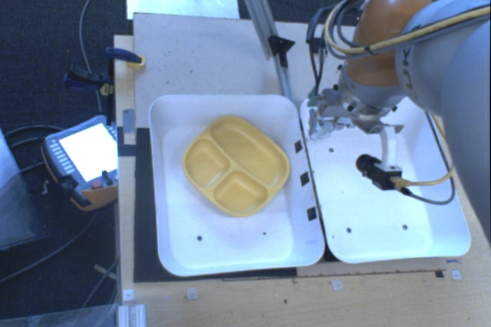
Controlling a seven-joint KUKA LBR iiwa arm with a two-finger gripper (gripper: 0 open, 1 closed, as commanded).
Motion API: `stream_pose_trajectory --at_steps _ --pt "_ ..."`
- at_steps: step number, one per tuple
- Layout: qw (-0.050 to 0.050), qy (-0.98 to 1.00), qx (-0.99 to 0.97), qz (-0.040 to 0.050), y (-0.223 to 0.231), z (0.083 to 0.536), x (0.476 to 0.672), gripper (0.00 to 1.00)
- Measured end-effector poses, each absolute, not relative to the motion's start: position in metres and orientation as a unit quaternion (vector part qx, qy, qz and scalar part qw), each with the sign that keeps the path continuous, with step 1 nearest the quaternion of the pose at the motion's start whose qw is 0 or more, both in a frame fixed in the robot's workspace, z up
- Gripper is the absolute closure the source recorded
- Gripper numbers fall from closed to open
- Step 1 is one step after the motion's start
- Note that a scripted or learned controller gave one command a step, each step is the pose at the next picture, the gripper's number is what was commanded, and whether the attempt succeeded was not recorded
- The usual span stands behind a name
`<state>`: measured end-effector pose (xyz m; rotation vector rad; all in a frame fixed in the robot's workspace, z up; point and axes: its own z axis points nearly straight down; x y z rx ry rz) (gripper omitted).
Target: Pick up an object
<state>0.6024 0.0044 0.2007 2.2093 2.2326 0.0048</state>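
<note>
Yellow three-compartment plate [236, 164] lying flat near the middle of the left white bin [176, 241], tilted diamond-wise, touching nothing else. Well apart from it, gripper [318, 122] hanging over the upper left corner of the right white bin [406, 241], just beside the seam between the two bins, below the arm's orange band [383, 22]. Cannot tell its state. Nothing seen between them. Handheld pendant [83, 160] with lit screen resting left of the bench.
</note>
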Motion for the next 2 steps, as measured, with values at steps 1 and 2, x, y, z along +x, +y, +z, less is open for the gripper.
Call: stream_pose_trajectory --at_steps 1,2 --pt "0.000 0.711 0.703 0.0018 0.048 0.208 0.608 1.00" --pt "0.000 0.711 0.704 0.0020 0.099 0.226 0.611 1.00"
